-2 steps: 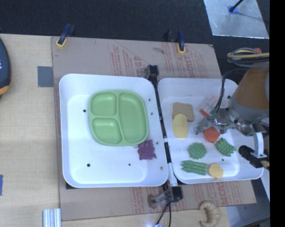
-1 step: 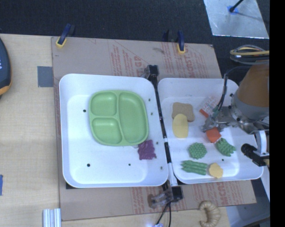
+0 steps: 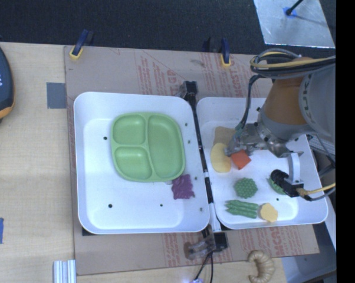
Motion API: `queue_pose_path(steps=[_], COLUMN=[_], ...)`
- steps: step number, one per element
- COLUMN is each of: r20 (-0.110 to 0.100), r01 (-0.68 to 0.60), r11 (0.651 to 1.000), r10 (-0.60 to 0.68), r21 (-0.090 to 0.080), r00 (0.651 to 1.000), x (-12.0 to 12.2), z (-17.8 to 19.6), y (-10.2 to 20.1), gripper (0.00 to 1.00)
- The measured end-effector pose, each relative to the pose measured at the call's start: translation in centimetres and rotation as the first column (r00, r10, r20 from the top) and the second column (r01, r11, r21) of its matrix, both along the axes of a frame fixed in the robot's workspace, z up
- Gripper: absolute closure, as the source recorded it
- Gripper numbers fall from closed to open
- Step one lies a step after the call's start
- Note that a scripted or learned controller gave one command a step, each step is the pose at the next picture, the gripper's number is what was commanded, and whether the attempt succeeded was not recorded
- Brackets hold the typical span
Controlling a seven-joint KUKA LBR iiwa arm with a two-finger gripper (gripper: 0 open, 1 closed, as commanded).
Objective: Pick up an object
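In the right bin [image 3: 307, 217], my gripper [image 3: 241, 148] hangs low over the left half. A red-orange block [image 3: 242, 160] lies directly under its tip, touching or nearly touching it. A yellow oval piece [image 3: 220, 158] lies just left of the block, with a tan piece [image 3: 222, 135] behind it. Nearer the front are a round bumpy green item [image 3: 245, 187], a green pod [image 3: 241, 208] and a small yellow round piece [image 3: 269, 213]. A dark green item [image 3: 278, 183] lies at the right, under the arm's cable.
The left bin [image 3: 89, 211] holds a green divided plate [image 3: 148, 146] and a purple toy [image 3: 182, 187] at its front right. A ridge with clamps [image 3: 198, 140] separates the bins. The arm's grey and orange body [image 3: 289, 105] covers the right bin's back right.
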State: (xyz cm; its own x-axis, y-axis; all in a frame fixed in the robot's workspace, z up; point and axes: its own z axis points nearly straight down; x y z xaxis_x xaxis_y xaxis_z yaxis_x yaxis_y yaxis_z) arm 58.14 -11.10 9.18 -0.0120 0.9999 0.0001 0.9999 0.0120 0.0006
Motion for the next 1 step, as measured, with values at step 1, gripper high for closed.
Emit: queue_pose_path(steps=[1], r20=[0.005], r01=[0.001], r11=[1.000], r10=[-0.001], r21=[0.003], r00=[1.000], x=[-3.30], z=[10.59], y=[6.80], gripper=[1.00])
